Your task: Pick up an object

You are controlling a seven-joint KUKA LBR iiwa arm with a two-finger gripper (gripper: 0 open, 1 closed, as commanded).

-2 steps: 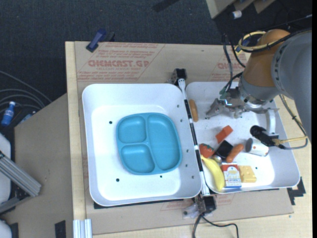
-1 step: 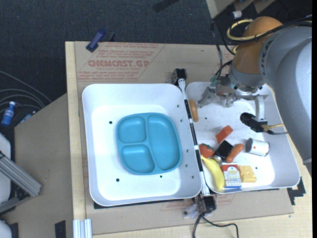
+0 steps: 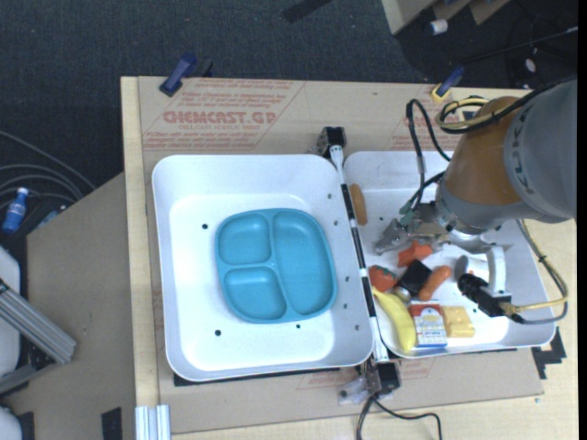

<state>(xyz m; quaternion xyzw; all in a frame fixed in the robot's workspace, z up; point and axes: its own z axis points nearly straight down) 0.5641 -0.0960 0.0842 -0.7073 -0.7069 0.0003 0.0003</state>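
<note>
I am looking down at a robotics lab or test cell, not a home. The table (image 3: 275, 108) is a raw board with a printed sheet of protective paper on it, held down by blue clamps (image 3: 177, 75). Two white bins (image 3: 174, 246) sit side by side, fastened with black brackets (image 3: 332, 139). The floor is dark carpet (image 3: 73, 26), with loose cables (image 3: 37, 168) running across it at the left. The grey and orange arm (image 3: 514, 159) trails exposed wiring (image 3: 431, 117) over the right bin.
</note>
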